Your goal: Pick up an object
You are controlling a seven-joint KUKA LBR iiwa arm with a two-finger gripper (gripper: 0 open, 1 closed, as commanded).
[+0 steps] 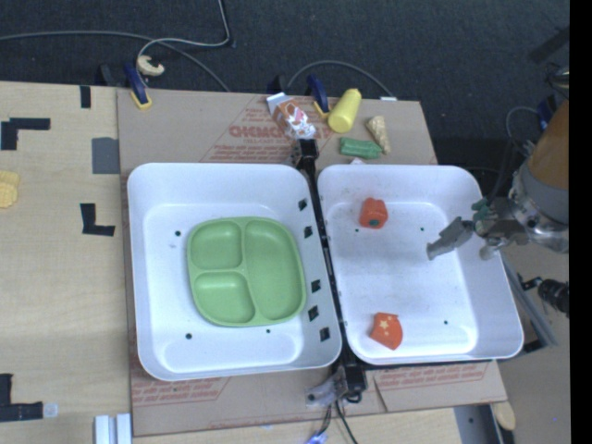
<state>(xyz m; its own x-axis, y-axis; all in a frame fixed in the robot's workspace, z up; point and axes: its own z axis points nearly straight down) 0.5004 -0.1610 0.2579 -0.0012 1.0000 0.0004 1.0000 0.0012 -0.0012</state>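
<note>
In the right bin lie two small orange-red objects. One rests near the bin's far left, the other near its front edge. My gripper hangs over the bin's right side, well apart from both objects. Its fingers stand open with nothing between them; one grey finger points left toward the bin's middle. The arm's orange band shows at the right edge of the view.
A green divided plate lies in the left bin. Behind the bins, on the cardboard, sit a yellow object, a green piece, a beige piece and a small printed packet. Cables run across the dark floor behind.
</note>
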